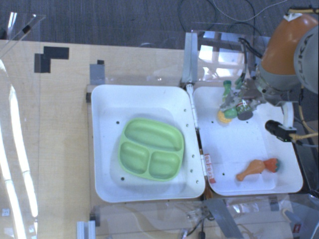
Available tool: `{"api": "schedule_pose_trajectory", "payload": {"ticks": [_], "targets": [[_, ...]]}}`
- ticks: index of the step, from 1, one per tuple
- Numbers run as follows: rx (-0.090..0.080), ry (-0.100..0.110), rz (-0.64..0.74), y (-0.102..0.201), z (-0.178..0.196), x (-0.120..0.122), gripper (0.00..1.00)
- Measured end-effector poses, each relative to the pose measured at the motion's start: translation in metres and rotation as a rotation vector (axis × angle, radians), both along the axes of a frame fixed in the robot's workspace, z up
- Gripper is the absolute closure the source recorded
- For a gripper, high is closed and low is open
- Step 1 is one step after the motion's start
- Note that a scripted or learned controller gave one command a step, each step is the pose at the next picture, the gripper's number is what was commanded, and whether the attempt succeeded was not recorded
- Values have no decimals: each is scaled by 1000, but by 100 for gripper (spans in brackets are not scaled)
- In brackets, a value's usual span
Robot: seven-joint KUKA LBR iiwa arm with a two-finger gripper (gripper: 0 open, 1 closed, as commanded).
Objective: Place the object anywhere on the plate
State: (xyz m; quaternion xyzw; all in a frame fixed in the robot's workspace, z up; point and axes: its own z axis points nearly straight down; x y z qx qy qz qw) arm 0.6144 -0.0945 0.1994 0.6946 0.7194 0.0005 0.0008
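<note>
The green plate (151,149) sits mid left bin (99,133), ready to receive. In the right bin (294,183), the gripper (238,106) hovers at eleven o'clock over a yellow-green toy (227,116); its grasp cannot be told. A carrot (256,168) lies at five o'clock.

- The arm (291,49) is running off the right edge, so everything behind its orange band is being cut away.
- The gripper (238,106) is blurring into a grey tangle over the right bin (249,148); the stance of its fingers is staying unreadable.
- A yellow and green object (227,114), just left of and below the gripper, is being partly covered by it; its shape is too small and smeared to name, and whether the two are touching is not showing.
- The black cables (219,9) above the gripper are leaving the top edge.
- The clutter (199,220) far below the gripper is being cropped by the bottom edge.
</note>
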Motion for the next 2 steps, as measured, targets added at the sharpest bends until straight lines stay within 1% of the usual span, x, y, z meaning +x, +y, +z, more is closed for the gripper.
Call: {"api": "schedule_pose_trajectory", "payload": {"ticks": [1, 2], "targets": [[0, 0, 349, 83, -17, -1, 100], [0, 3, 251, 170, -18, -26, 100]]}}
